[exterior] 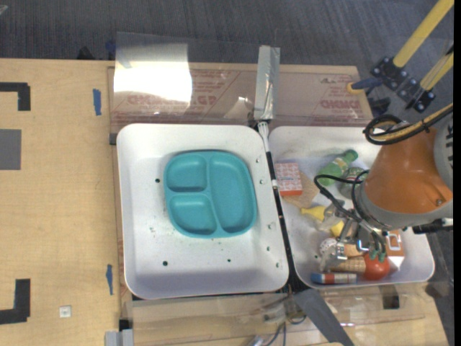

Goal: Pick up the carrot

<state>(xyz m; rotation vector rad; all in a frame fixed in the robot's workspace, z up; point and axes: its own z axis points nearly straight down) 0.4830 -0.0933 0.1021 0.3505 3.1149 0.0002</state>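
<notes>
The gripper [354, 245] is down among the clutter in the right bin [421, 269], and whether it is open or closed cannot be told from here. The carrot [352, 249], as best I can judge, is the small orange piece just under the tool, beside a tomato [376, 267], a marker [333, 277] and a yellow piece [314, 212]. The pick looks under way, with nothing lifted; the teal tray [211, 192] lies in the left bin [137, 215].

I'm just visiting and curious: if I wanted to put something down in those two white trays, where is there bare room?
The left bin has bare white floor all round the teal divided plate, widest along its near edge. The right bin is crowded: small items cluster under the arm's hand. Only its far strip, beyond the pink box and green bottle, looks open.
</notes>
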